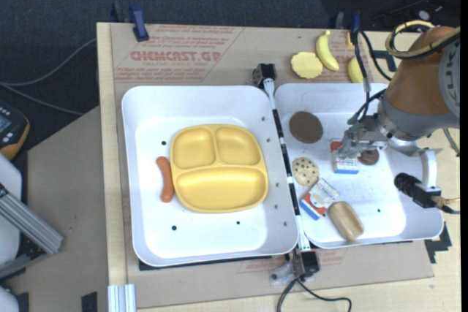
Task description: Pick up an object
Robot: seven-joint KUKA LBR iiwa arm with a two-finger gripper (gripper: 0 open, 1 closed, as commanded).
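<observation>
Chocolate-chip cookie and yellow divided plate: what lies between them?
In the camera view, the adjoining bin rims run between the cookie and the yellow plate, plus bare white bin floor on either side.

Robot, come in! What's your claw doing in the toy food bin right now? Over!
Gripper low in right bin, over small blue-and-white packet. No grasp seen. Brown disc and cookie close by.

bins (146, 120): smooth white plastic | tray (218, 168): glossy yellow (plastic) | bench (175, 55): matt cardboard
</observation>
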